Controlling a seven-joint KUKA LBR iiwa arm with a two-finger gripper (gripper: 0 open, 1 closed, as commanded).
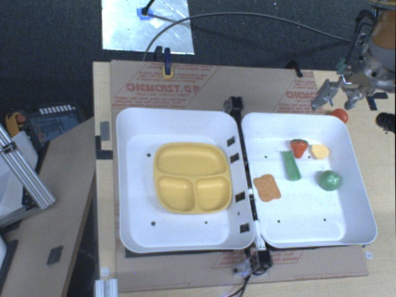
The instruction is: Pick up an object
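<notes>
Both white bins are sitting undisturbed; end effector is hovering open, gripping nothing, strawberry awaiting pickup.

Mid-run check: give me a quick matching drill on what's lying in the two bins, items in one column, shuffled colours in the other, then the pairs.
Items:
1. divided plate in the left bin
2. flat toast-shaped piece
3. long stick-shaped piece
4. strawberry-like piece

Colours:
A. red
B. green
C. yellow
D. orange-brown

Pairs: 1-C, 2-D, 3-B, 4-A
</notes>
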